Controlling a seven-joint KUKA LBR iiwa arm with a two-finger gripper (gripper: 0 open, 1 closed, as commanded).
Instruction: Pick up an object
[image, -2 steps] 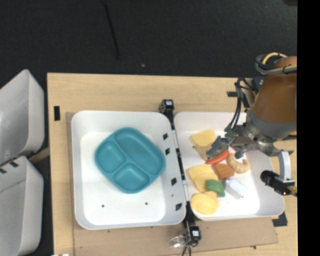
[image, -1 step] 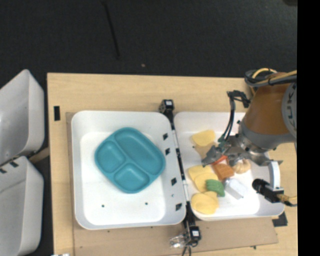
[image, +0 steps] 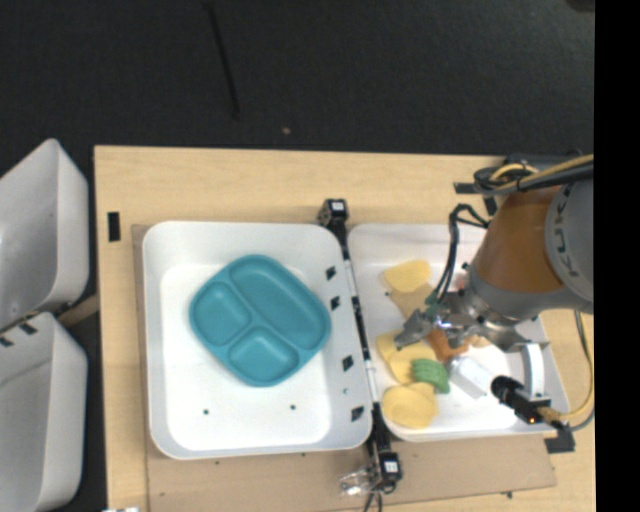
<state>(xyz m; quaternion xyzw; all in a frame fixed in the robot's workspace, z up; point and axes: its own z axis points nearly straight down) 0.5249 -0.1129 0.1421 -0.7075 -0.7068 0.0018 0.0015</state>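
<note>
My claw (image: 428, 328) hangs low in the right bin (image: 400, 243), just above the green piece (image: 431, 373) among the yellow pieces (image: 409, 405), to reach one; whether it grips I cannot tell.

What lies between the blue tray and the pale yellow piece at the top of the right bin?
In the camera view, between the blue tray and the pale yellow piece lie bare white bin floor and the two bins' adjoining rims, with small black clips.
</note>
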